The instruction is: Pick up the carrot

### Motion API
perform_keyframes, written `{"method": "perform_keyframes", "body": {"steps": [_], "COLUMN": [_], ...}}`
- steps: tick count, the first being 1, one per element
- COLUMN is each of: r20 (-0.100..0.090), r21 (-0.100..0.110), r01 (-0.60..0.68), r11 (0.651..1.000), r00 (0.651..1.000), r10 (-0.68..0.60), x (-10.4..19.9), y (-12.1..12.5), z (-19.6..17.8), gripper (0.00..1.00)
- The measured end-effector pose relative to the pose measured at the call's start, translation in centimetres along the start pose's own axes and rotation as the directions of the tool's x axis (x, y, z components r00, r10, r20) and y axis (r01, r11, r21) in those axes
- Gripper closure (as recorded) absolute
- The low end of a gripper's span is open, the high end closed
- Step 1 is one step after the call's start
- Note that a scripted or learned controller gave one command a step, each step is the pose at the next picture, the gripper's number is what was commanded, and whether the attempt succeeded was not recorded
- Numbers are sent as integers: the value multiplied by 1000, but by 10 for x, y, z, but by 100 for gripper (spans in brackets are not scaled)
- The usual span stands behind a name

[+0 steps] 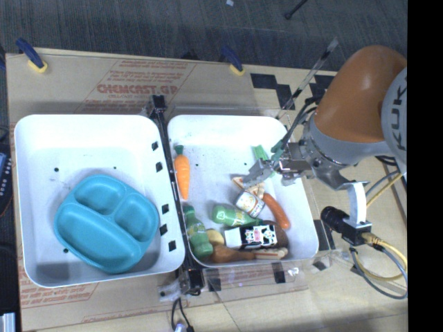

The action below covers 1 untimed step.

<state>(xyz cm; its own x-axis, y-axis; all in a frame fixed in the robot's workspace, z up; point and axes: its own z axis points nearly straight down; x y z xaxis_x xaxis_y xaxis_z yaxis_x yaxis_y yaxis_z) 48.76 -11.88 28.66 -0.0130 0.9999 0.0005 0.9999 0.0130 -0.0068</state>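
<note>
Lying against the left wall of the right bin (208, 126), the carrot (182, 175) runs lengthwise along that wall, green top away from the camera, well left of the jaws (257, 175), whose state I cannot tell.

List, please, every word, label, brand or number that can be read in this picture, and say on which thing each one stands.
"CHEMCAST GP": red print on the brown cardboard sheet behind the left bin; the smaller lines around it are blurred.
"KU": black letters on the grey arm, cut off at the edge.
Black and white carton in the right bin: print too small to read.
Small bottle: label unreadable.
</note>
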Motion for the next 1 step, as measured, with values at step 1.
{"method": "perform_keyframes", "body": {"steps": [1], "r20": [-1], "r21": [13], "r01": [-39], "r11": [999], "r00": [999], "r10": [39], "x": [28], "y": [27], "z": [143], "gripper": [0]}}
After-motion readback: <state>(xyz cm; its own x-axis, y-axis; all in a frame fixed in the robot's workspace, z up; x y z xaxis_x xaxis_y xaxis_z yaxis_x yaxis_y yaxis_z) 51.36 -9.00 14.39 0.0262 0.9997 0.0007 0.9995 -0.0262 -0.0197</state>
